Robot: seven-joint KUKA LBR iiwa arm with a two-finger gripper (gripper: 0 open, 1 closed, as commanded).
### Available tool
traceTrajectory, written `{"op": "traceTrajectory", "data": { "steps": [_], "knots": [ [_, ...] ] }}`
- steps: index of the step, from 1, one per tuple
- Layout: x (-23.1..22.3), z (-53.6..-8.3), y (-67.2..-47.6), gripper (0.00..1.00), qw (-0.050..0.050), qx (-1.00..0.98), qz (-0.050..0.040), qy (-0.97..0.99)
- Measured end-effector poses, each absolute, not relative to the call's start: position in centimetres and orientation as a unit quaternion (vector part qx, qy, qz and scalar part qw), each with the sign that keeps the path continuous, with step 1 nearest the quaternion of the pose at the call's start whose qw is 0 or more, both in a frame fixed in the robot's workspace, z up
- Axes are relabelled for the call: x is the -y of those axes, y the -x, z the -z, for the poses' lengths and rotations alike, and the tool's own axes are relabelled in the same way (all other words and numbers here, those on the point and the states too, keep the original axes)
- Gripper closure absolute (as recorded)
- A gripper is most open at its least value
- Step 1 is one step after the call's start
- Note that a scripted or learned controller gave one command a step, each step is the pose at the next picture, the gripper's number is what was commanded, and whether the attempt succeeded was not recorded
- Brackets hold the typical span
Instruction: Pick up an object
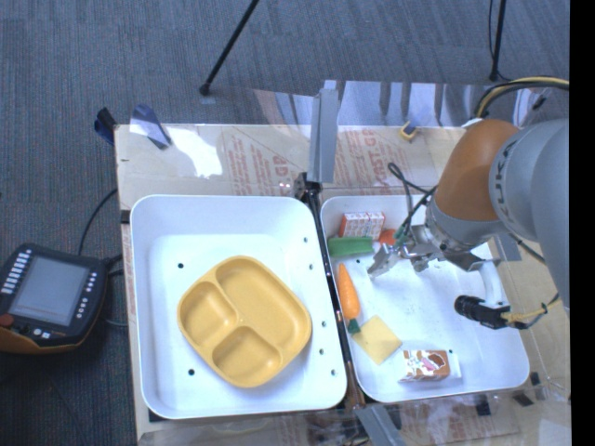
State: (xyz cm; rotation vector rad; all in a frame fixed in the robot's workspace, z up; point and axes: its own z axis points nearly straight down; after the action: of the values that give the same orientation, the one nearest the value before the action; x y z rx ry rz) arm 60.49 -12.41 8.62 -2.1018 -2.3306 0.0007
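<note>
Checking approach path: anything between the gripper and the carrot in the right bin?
Nothing visible. The gripper hangs over bare bin floor just right of the carrot. The green block lies above the carrot's top end and the yellow slice below it, both off that line.

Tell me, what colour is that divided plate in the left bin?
The divided plate is plain yellow, shown clearly in the camera view.

arm (521, 193) cut off at right edge

Yellow tray (244, 321), orange carrot (348, 293), white bins (153, 240).
</note>
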Motion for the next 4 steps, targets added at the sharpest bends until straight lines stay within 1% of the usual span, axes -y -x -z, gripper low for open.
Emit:
{"op": "traceTrajectory", "data": {
  "steps": [1,2,3,4],
  "knots": [
    [10.6,-8.7,-64.4,0.00,0.001,0.749,0.0000,0.662],
    [10.5,-9.8,-64.5,1.00,0.001,0.750,0.0003,0.661],
    [2.7,-19.2,-64.6,1.00,-0.003,0.805,0.0030,0.594],
    [2.8,-18.7,-64.4,0.00,0.001,0.804,-0.0002,0.594]
  ]
}}
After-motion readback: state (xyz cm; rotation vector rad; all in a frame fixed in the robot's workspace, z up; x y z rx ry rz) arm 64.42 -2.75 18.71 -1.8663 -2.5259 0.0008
